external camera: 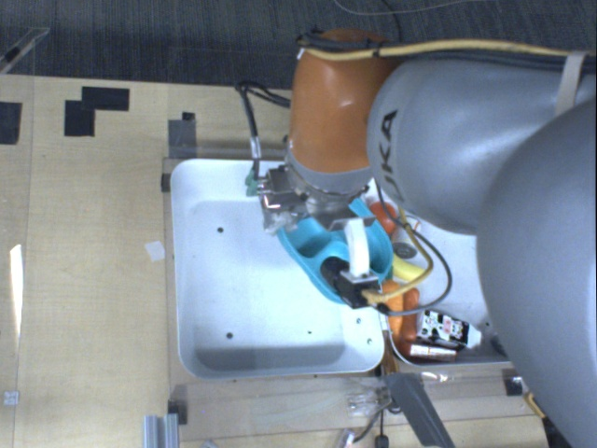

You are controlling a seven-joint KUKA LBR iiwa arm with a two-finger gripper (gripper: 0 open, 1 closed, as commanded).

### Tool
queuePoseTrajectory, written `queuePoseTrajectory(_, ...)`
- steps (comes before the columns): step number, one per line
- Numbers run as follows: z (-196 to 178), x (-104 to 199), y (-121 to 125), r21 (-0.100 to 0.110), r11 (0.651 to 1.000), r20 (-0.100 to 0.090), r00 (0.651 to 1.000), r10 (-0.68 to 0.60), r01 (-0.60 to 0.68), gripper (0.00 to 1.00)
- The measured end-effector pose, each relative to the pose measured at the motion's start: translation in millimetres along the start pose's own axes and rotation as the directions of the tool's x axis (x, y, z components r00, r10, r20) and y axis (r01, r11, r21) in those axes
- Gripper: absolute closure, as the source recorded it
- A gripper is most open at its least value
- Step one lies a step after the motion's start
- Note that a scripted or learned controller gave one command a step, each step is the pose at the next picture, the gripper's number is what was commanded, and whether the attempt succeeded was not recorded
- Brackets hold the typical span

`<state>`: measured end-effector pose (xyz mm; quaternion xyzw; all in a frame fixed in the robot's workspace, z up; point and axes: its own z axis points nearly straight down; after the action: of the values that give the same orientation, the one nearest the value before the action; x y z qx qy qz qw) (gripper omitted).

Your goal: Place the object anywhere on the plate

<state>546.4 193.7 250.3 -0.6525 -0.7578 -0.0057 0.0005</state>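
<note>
A grey KUKA arm with its orange band reaches over the bench, and its gripper hangs above the inner edge of the left bin. From this slanted overhead angle the wrist hides the working end. Whether the gripper is spread, pressed together or pinching anything cannot be told.

The blue plate lies directly under the gripper and runs out from it toward the near rim. It is tilted, with its hollow facing up, and sits against the wall that the two bins share. Nothing can be made out resting on the part of its surface that shows.

Past the plate, on the arm's side of the gripper, several small things crowd the right bin. An orange piece is closest to the gripper. A yellow piece lies just beyond the plate's edge, with a second orange piece beside it. A black-and-white box is farthest from the gripper. Which of these is the object meant for the plate cannot be told. All of them lie off the plate.
</note>
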Motion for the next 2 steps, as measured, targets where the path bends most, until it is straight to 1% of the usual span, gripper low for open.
queuePoseTrajectory(1,-17.0,-3.5,33.8,0.006,1.0,0.006,1.0,-0.006,0.006,1.0)
queuePoseTrajectory(2,60.5,35.3,-17.9,0.008,0.998,0.007,0.998,0.067,-0.067,1.0)
